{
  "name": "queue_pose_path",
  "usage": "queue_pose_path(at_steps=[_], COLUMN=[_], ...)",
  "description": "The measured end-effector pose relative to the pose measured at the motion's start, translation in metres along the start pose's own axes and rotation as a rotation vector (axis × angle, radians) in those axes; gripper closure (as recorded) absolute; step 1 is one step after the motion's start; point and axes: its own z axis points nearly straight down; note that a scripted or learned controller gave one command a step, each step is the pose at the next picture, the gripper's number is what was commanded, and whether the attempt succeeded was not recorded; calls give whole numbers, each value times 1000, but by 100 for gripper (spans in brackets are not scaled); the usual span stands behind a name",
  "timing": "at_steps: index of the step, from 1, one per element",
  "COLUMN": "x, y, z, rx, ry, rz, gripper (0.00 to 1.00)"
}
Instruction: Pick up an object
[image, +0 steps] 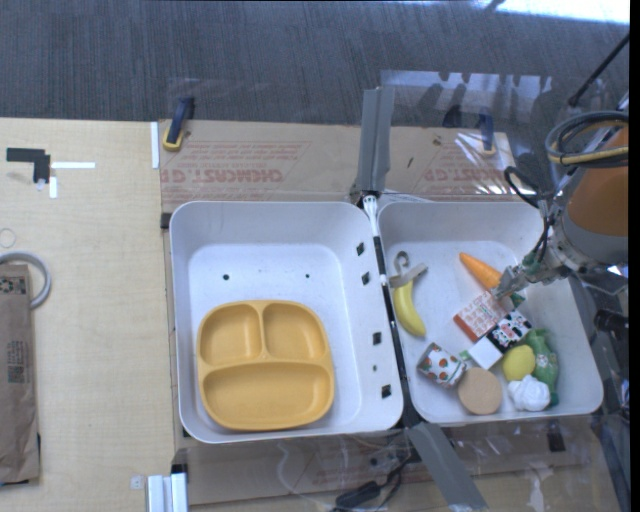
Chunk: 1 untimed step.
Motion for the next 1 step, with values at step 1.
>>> queue_pose_path(at_steps=[1], x=[20], y=[48], z=[-120], rx=[13], ry=[2], rz=[324], gripper=[100])
